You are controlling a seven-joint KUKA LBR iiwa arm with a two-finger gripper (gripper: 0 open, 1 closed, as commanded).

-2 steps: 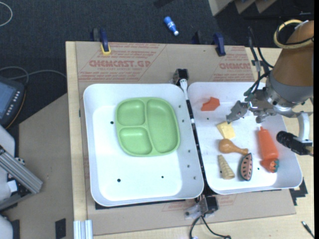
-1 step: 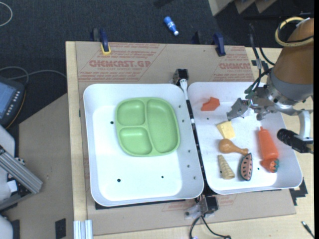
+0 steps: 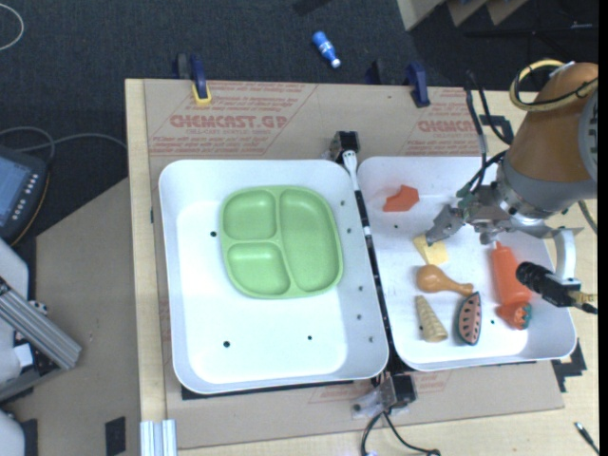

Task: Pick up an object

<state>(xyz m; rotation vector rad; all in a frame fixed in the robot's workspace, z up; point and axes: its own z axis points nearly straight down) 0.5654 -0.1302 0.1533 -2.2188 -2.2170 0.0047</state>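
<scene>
Claw (image 3: pixel 446 224) hovers in right bin (image 3: pixel 399 340), fingers look spread and empty; yellow wedge (image 3: pixel 432 251) just beneath, likely light hard slick plastic toy, pinch across its flat sides

Pincer (image 3: pixel 446 228) low, fingers apart

I see six toys lying loose in the right bin (image 3: pixel 408 350). An orange wedge (image 3: pixel 402 199) sits farthest back, toward the left. Nearer is a pale yellow block (image 3: pixel 432 251), then a tan pear-shaped piece (image 3: pixel 439 278). Nearest lie an upright-pointing waffle cone (image 3: pixel 430 318) and a watermelon slice (image 3: pixel 467 318) side by side. A carrot (image 3: pixel 506 284) lies lengthwise on the right.
</scene>
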